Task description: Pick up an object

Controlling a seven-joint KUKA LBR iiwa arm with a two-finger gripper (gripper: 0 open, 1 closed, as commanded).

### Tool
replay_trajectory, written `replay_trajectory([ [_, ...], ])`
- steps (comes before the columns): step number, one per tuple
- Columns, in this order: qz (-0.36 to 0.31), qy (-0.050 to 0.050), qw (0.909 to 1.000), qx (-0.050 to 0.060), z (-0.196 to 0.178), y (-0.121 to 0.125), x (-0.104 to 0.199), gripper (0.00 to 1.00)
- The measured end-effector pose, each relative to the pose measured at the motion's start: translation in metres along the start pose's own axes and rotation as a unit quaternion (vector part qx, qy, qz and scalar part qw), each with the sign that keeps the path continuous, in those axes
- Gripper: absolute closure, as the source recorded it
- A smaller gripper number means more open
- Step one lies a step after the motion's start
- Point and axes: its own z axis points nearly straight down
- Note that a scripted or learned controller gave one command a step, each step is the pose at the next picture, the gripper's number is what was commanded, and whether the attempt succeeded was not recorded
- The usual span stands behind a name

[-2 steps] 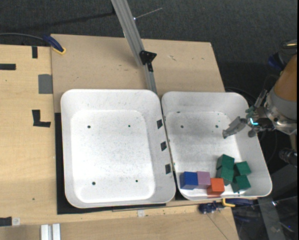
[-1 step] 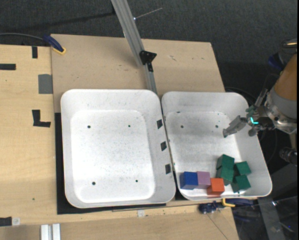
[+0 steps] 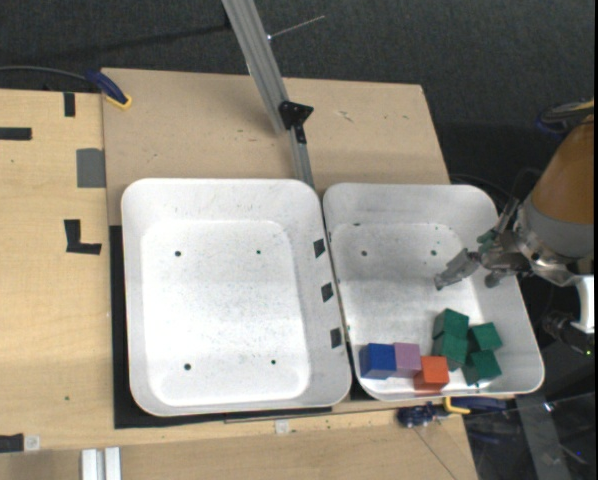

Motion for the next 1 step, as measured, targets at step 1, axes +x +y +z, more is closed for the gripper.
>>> replay_trajectory([
  [1, 0.0, 0.001, 1.0, 0.001, 0.062, -0.008, 0.0046, 0.0],
])
